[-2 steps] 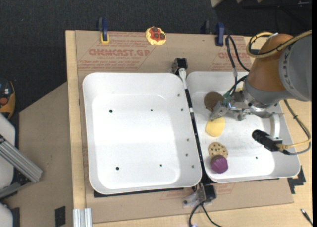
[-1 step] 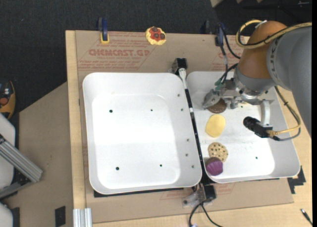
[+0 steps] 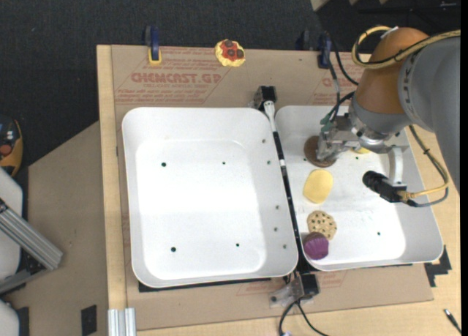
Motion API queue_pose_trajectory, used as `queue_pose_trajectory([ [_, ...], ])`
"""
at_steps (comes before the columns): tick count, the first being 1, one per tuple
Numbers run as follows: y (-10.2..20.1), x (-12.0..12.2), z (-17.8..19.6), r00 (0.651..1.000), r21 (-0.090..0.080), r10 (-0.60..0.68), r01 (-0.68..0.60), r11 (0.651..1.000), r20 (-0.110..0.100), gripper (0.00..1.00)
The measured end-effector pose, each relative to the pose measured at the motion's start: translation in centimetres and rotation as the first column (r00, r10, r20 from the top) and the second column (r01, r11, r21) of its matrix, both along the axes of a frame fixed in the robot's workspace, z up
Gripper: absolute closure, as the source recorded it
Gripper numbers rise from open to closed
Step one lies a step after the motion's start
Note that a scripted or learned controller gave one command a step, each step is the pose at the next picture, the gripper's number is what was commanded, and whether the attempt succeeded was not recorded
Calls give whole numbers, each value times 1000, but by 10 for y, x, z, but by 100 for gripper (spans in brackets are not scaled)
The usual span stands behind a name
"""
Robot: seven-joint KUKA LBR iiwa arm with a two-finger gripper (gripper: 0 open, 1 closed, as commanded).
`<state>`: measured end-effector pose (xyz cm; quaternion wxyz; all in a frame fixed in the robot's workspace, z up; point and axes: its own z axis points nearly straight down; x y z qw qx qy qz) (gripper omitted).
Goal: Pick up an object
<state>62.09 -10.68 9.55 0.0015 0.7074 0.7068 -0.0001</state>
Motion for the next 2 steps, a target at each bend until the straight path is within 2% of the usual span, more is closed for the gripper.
queue_pose_trajectory([
  [1, 0, -14, 20, 1000, 3, 0, 0, 1000, -3, 100],
  [2, 5, -104, -2, 1000, 5, -3, 3, 1000, -13, 100],
])
